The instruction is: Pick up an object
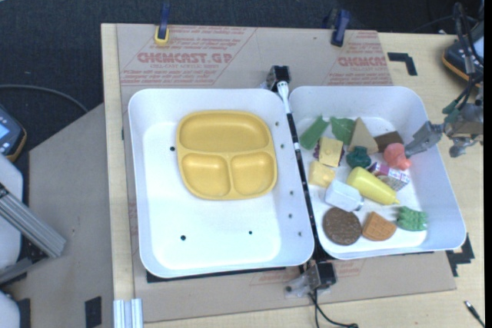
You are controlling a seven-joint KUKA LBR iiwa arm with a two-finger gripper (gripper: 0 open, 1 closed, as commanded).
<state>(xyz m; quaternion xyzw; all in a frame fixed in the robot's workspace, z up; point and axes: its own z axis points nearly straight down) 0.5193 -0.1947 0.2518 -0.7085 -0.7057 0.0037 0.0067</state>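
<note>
Right bin (446, 196): crowded toy food. Gripper (424, 137) at its right rim beside the red piece (395, 155); grip state you cannot tell. Risk: neighbours jostle, you grab nothing.

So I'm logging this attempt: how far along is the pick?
Nothing looks done yet: the toy food pile lies in the right bin, and the yellow tray sits in the left bin. In hand: the gripper hangs over the right bin's far edge, near the pink piece. Grasping and lifting remain.
</note>
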